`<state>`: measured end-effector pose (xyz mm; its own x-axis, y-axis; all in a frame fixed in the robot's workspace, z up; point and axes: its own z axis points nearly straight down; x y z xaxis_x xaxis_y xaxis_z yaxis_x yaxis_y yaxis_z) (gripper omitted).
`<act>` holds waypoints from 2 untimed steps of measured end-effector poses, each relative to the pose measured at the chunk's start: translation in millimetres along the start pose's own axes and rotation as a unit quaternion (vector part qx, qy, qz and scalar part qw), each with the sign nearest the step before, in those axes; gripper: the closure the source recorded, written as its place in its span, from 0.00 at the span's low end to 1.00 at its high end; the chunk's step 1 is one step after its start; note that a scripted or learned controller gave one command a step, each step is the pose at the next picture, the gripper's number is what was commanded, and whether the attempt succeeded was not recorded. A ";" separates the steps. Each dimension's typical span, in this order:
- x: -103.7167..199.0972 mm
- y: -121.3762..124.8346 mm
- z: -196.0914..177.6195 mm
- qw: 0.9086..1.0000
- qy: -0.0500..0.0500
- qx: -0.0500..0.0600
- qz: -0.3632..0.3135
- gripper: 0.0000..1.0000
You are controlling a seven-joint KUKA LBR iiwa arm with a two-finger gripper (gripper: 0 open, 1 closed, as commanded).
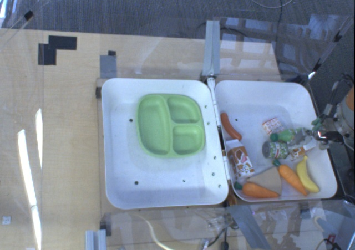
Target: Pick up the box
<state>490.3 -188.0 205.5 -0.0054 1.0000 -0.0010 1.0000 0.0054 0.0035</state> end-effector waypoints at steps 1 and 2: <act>-16.7 45.4 -24.9 1.000 0.000 -0.002 -0.002 0.00; 24.9 47.9 67.6 1.000 0.001 0.000 -0.017 0.00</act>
<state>538.4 -162.9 138.0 -0.0391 0.9992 0.0001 0.9992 0.0391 0.0025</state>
